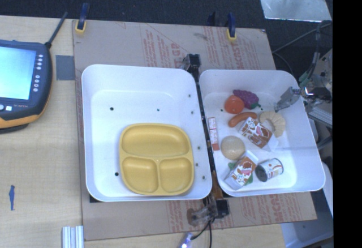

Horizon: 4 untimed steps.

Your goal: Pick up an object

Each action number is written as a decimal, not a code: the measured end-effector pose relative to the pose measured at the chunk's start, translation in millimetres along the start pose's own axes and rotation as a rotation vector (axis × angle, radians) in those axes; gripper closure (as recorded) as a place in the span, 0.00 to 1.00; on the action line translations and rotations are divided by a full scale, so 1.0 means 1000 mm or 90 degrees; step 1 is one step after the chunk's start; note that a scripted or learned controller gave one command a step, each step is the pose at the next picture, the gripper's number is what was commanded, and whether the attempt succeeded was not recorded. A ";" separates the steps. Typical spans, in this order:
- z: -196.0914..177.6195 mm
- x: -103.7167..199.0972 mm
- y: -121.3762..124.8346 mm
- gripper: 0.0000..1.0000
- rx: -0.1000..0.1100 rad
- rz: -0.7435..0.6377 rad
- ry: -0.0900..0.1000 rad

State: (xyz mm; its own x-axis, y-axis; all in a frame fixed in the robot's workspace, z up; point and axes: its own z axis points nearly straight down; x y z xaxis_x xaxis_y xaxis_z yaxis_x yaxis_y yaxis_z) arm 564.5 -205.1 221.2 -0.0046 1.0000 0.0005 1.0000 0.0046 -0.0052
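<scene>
the gripper [285,99] is seen at the upper right edge of the right bin [305,182], reaching in from the right. whether it's wide or pinched just can't be told from this angle, and nothing is seen held in it. the closest pick looks like the pale shell-shaped piece [275,123], lying just below and a bit left of the claw. the sausage [242,119] is stretched left-right further left, with the tomato [234,105] and grapes [246,97] above it. so a short drop down-left is probably what's needed.
</scene>
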 end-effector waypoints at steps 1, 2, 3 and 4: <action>0.123 0.088 0.041 0.00 0.001 -0.001 0.000; 0.135 0.092 0.084 0.00 0.020 0.006 0.002; 0.135 0.100 0.085 0.00 0.021 0.007 0.000; 0.123 0.101 0.088 1.00 0.013 0.002 0.000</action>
